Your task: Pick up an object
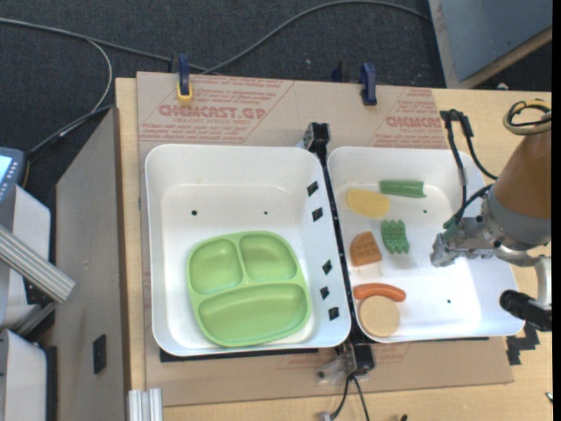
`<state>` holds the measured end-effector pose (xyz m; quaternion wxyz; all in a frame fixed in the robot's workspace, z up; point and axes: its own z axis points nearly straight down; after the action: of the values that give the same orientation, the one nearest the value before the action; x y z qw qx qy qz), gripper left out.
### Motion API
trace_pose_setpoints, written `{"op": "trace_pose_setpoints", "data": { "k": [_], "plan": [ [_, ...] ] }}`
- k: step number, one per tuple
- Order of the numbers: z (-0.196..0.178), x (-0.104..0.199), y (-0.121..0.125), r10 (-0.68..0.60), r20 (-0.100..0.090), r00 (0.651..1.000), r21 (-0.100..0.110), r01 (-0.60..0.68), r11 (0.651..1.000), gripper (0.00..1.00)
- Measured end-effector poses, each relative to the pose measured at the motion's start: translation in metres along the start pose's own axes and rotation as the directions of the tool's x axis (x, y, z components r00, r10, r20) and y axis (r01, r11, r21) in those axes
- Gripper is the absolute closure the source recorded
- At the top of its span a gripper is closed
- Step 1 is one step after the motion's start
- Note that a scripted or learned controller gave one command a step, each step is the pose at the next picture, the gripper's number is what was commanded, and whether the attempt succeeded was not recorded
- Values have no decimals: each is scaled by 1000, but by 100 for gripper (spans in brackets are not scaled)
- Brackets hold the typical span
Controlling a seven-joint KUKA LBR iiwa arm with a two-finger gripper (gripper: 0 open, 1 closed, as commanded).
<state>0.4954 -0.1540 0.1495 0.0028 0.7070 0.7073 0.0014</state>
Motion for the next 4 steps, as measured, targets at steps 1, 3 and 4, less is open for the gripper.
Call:
{"op": "trace_pose_setpoints", "data": {
  "k": [1, 3, 4],
  "plan": [
    [-57, 0, 12, -2, 0, 1000, -2, 2, 1000, 100],
    [-71, 50, 35, -6, -3, 1000, 4, 6, 1000, 100],
    [-80, 95, 60, -6, -4, 1000, 3, 6, 1000, 100]
  ]
}}
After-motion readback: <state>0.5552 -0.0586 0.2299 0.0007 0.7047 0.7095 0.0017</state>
